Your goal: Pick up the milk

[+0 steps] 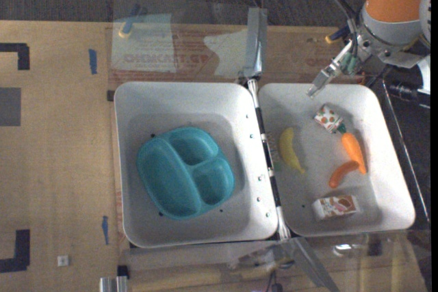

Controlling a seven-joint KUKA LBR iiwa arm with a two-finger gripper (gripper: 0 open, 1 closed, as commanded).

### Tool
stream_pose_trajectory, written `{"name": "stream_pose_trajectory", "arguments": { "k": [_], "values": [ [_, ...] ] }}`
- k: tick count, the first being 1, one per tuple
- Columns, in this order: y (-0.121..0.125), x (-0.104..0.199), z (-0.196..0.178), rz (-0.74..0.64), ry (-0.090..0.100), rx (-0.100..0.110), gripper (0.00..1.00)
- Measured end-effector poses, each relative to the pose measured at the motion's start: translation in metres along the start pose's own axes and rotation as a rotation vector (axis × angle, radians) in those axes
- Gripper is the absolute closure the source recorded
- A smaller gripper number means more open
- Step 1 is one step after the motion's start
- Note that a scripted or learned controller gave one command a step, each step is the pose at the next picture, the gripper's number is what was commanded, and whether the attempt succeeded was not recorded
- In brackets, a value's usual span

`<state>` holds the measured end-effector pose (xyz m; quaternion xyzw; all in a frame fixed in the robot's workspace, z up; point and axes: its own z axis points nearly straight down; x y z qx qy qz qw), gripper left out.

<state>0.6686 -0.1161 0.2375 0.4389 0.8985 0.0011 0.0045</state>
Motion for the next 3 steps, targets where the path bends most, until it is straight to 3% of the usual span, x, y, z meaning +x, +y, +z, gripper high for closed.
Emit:
{"name": "stream_pose_trajectory", "arguments": {
  "k": [1,2,3],
  "values": [
    [-0.032,-0.003,0.106,0.153,-0.003,-0.003,0.0],
    [-0.036,-0.016,0.15,0.144,0.002,0.002,0.0],
    [-0.035,-0.018,0.136,0.145,-0.004,-0.004,1.0]
  ]
}}
